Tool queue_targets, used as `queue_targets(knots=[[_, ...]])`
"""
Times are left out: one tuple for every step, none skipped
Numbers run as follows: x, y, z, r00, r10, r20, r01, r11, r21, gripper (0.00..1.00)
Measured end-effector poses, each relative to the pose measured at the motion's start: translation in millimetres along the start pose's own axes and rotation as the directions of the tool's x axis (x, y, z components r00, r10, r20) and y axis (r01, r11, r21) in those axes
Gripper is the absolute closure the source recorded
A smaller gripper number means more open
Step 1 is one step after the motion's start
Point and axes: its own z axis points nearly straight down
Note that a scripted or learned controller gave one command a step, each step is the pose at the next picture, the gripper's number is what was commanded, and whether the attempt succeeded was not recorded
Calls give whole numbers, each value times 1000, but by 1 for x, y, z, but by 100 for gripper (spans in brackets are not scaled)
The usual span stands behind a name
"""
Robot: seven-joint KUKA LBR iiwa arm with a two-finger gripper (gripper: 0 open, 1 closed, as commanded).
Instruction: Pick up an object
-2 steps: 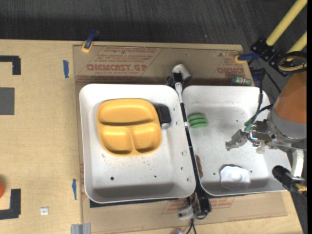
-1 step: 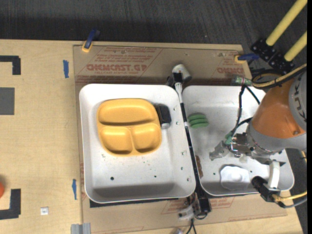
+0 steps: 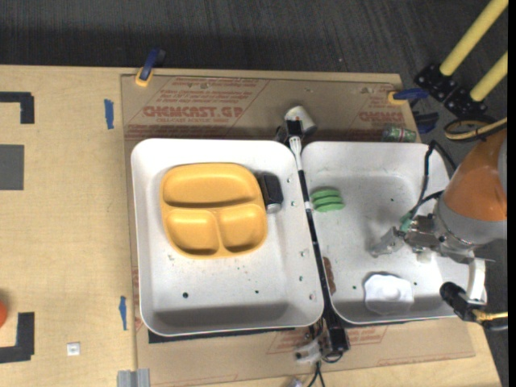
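Note:
A yellow divided plate (image 3: 214,208) lies in the left bin (image 3: 153,297), with a small dark object (image 3: 270,190) against its right edge. In the right bin (image 3: 355,168) a green ribbed object (image 3: 326,199) sits near the dividing wall, and a white rounded object (image 3: 387,291) rests by the front wall. My gripper (image 3: 395,240) hangs low over the middle of the right bin, reaching in from the right. It is above and slightly right of the white object and to the right of the green one, apart from both. I see nothing held in it.
The arm's orange band (image 3: 482,193) and grey wrist cover the right bin's right side. Cables run along the divider (image 3: 310,240) between the bins. Yellow bars (image 3: 484,22) stand at the back right. The bins rest on a cardboard sheet (image 3: 201,103).

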Motion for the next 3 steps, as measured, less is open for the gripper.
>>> queue_targets(knots=[[52,-11,0,985,-172,-2,172,985,1,0],[53,-10,-10,985,-172,-3,172,985,0,100],[17,39,0,999,47,0,-47,999,-1,100]])
